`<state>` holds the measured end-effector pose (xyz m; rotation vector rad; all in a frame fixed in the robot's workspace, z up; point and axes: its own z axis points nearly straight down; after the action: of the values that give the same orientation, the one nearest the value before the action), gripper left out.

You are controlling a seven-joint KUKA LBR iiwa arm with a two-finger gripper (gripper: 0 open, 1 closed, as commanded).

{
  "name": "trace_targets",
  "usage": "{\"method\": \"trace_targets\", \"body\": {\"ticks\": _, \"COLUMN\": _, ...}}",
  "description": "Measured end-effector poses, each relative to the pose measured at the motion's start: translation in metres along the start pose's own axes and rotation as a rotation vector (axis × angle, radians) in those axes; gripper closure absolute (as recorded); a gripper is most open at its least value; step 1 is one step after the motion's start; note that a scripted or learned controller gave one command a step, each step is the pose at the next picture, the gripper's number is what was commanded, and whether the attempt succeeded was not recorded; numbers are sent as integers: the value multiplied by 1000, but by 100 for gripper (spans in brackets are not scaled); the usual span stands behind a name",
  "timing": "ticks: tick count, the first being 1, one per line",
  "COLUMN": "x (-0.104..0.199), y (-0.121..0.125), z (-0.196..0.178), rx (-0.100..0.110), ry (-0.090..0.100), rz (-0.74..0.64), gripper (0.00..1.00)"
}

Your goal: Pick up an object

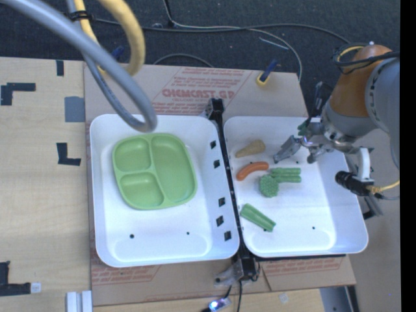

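Jaws (294,149) spread, nothing between them, above the right bin (348,236). Nearest piece: green bean (286,174), just below and slightly left of them, long axis left-right. Orange carrot (251,169) and tan piece (250,149) further left.

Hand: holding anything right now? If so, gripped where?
Nothing held. The hand hangs open over the right bin, its fingers spread with nothing between them. The nearest item, a green bean-like piece, lies just below it on the bin floor.
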<state>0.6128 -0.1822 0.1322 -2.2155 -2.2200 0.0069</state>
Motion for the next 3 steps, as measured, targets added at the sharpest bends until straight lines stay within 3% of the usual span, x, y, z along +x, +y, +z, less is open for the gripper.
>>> {"method": "trace_targets", "body": {"ticks": 1, "x": 1, "y": 0, "z": 50, "rx": -6, "ry": -3, "rz": 0, "gripper": 0}}
{"method": "trace_targets", "body": {"ticks": 2, "x": 0, "y": 2, "z": 36, "rx": -10, "ry": -5, "rz": 0, "gripper": 100}}
{"method": "trace_targets", "body": {"ticks": 3, "x": -5, "y": 2, "z": -26, "rx": -10, "ry": -2, "rz": 2, "gripper": 100}}
